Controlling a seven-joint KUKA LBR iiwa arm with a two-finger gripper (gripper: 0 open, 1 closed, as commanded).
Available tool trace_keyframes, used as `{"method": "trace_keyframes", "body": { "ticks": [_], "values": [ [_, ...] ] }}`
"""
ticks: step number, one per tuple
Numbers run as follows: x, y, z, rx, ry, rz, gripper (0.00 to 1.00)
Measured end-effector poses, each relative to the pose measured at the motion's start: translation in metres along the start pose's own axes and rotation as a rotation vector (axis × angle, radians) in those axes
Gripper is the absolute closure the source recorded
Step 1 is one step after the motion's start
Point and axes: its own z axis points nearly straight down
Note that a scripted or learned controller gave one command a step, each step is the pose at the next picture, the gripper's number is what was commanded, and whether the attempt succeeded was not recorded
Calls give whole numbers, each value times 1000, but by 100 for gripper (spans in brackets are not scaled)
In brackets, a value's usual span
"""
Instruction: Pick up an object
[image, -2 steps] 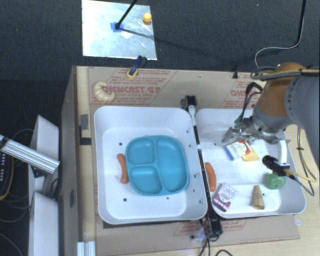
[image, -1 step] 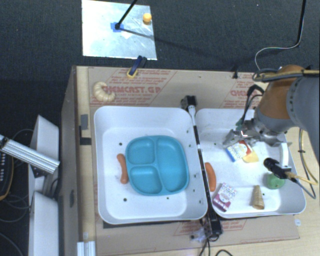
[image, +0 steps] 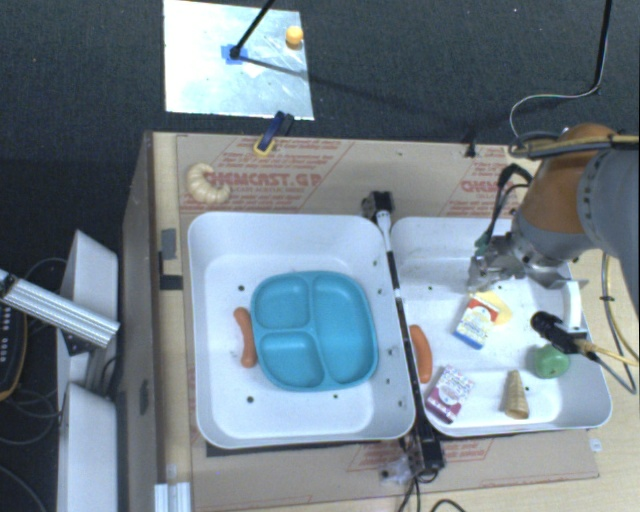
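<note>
Two white bins sat side by side on the table (image: 300, 178). The grey arm (image: 575, 195) with the orange band reached in from the right. Its gripper (image: 490, 272) hung low over the far part of the right bin (image: 440, 245). I could not tell if the gripper was open or shut, and nothing could be seen held in it. A little box (image: 478, 321), yellow, white and blue, lay in the right bin just in front of the gripper, very near it, but I could not tell if they touched. An orange sausage (image: 421, 353) lay by the left wall of that bin. A pink and white packet (image: 450, 392) lay near the front wall, close to the sausage. A tan cone (image: 515, 394) lay to the right of the packet. A green ball (image: 549, 362) sat near the cone, toward the right side of the bin. In the left bin (image: 220, 260) a blue plate (image: 313, 330) with three parts sat in the middle. Another orange sausage (image: 245, 337) lay just to the left of the plate. On the table behind the left bin lay a pale curly thing (image: 208, 182).
</note>
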Motion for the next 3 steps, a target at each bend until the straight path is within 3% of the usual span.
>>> {"method": "trace_keyframes", "body": {
  "ticks": [1,2,3],
  "values": [
    [0,0,0,0,0,0,0],
    [10,-40,10,2,0,3,0],
    [10,-40,0,1,0,2,100]
  ]
}}
